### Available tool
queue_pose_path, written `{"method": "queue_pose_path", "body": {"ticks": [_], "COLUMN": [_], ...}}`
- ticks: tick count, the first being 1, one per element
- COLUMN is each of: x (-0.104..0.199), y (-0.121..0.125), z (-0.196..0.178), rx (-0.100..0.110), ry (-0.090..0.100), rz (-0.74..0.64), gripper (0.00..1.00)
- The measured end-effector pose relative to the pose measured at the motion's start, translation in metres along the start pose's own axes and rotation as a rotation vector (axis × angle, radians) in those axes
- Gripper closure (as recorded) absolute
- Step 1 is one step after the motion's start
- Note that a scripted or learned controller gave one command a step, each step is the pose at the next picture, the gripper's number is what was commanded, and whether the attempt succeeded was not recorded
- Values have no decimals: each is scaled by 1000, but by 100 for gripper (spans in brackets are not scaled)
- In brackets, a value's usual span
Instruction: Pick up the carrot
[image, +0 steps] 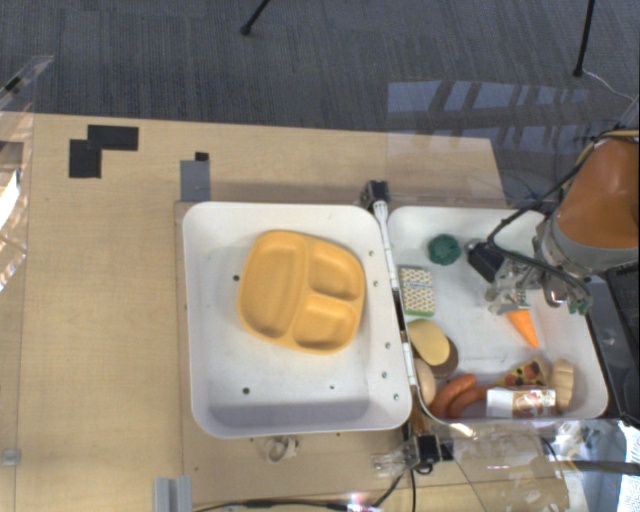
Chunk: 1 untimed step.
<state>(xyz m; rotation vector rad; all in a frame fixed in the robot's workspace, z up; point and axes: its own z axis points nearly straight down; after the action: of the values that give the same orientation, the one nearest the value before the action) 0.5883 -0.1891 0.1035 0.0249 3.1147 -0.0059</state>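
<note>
- Open floor in the right bin (590, 405) around the carrot (524, 327), far from the walls.
- Gripper (527, 292) directly above, touching the carrot's thick end; jaws hard to make out, cannot tell if apart or clamped.
- Orange, cone-shaped, tip toward the near-right corner.
- Yellow divided plate (300, 290) in the left bin (215, 400).

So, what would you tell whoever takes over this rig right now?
Gripper: low in the right bin, directly over the carrot's top end; whether it is open or shut can't be told.
Carrot: on the bin floor just below the gripper, tip pointing toward the camera; no grasp visible.
Yellow tray: in the left bin.
Done: approach. Left: grasp and lift.
</note>
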Motion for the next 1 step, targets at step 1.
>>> {"method": "queue_pose_path", "body": {"ticks": [1], "x": [53], "y": [0], "z": [11], "rx": [-1], "ry": [7], "rz": [55], "gripper": [0]}}
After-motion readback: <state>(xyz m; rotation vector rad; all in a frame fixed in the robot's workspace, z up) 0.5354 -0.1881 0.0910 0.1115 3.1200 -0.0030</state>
